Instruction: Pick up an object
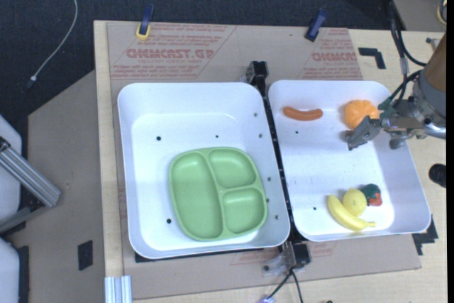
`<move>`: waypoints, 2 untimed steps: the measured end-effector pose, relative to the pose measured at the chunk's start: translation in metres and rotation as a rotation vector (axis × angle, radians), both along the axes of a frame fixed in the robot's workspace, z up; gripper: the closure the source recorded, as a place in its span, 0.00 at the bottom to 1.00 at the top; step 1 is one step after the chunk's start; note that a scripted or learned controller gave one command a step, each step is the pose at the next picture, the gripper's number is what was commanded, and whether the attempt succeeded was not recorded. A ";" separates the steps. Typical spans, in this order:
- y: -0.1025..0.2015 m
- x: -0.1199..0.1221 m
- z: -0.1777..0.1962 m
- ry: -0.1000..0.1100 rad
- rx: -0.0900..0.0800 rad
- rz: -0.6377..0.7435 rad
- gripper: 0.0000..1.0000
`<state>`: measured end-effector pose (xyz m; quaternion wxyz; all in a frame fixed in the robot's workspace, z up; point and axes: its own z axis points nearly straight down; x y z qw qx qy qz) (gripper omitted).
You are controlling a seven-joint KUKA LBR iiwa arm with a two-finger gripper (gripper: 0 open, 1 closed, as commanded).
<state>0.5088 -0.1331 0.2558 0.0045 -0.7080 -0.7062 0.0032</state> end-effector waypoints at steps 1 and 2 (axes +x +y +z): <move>0.000 0.002 0.005 -0.012 -0.002 0.003 0.00; 0.004 0.008 -0.040 -0.004 0.000 0.002 0.00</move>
